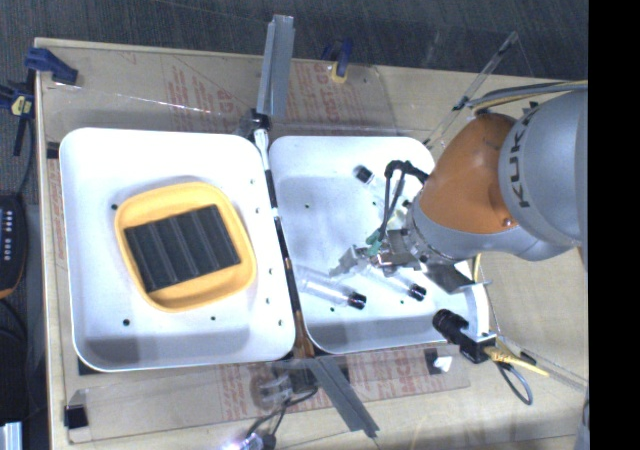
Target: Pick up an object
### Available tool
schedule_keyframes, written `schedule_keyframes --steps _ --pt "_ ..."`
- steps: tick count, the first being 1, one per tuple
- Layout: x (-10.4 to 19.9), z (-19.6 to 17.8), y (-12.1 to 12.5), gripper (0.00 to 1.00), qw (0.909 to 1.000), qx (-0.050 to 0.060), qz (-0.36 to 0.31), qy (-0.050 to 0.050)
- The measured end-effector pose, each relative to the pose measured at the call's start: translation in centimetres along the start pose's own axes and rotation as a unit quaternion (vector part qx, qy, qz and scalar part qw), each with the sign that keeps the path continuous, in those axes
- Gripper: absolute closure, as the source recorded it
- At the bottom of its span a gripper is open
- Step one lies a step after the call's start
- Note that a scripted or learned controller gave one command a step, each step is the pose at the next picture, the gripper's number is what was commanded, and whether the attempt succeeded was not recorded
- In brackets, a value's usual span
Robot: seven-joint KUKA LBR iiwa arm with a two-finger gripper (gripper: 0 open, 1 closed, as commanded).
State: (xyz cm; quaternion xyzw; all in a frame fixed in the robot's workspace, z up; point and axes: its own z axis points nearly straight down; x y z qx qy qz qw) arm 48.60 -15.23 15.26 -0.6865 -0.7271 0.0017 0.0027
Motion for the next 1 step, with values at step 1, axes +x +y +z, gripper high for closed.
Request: schedule_keyframes --steps 1 --pt "-2.52 6.15 5.34 0.0 0.9978 -0.001 -0.066 -0.001"
